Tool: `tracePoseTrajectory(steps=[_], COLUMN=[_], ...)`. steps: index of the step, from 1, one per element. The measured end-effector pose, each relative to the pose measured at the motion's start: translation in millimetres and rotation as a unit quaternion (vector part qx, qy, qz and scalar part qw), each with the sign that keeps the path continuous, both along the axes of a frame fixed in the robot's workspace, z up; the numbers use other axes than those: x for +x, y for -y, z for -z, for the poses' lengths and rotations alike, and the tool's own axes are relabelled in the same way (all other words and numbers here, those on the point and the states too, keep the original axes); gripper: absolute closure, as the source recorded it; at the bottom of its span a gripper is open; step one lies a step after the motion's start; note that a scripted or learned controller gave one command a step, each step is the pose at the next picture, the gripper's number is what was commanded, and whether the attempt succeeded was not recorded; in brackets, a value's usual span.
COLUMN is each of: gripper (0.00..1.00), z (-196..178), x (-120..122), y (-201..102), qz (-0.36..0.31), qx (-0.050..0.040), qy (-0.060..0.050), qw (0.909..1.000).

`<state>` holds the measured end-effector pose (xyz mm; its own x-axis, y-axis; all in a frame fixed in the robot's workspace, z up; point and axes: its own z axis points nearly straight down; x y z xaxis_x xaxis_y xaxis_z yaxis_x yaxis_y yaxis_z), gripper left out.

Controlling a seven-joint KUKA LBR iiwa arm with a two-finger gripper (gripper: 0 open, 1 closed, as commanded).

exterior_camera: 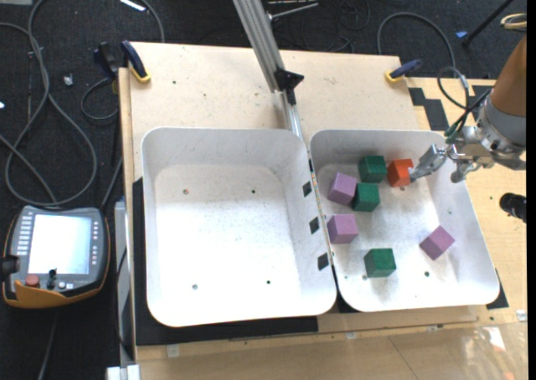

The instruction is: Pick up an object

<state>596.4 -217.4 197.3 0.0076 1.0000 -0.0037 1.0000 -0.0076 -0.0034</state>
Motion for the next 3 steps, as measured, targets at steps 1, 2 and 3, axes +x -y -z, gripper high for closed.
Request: tracePoseTrajectory(steps=[1, 2, 3], gripper=[0.00, 0.00, 1.00], z=[107, 101, 92], x=[29, 38, 37], y=[7, 7, 7], qz=[-0.005, -0.005, -0.005], qx=[0.0016, 0.0011, 0.0014], qy=[0.000, 0.003, 0.001], qw=[1.0000, 1.0000, 1.0000])
